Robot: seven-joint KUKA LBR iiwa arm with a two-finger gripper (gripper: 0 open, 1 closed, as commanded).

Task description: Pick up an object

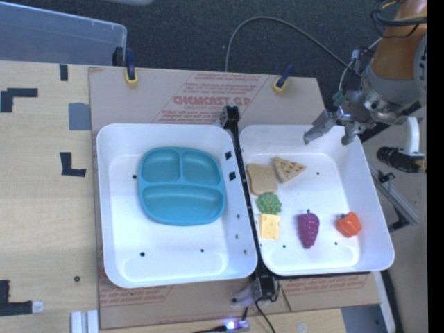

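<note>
My gripper (330,132) hangs open over the far rim of the right bin (368,186), with nothing between its two spread fingers. Below it in that bin lie a pizza slice (288,168), a slice of toast (261,178), a green broccoli piece (269,202), a yellow cheese block (270,226), a purple bunch of grapes (308,228) and an orange-red pepper (349,224). The pizza slice is the nearest of these to the gripper, a little down and left of it.
The left bin (111,207) holds a blue divided plate (182,186). A black divider clip (230,118) sits where the two bins meet at the far side. Cardboard (208,96) lies under both bins, pinned by two yellow clamps (130,73).
</note>
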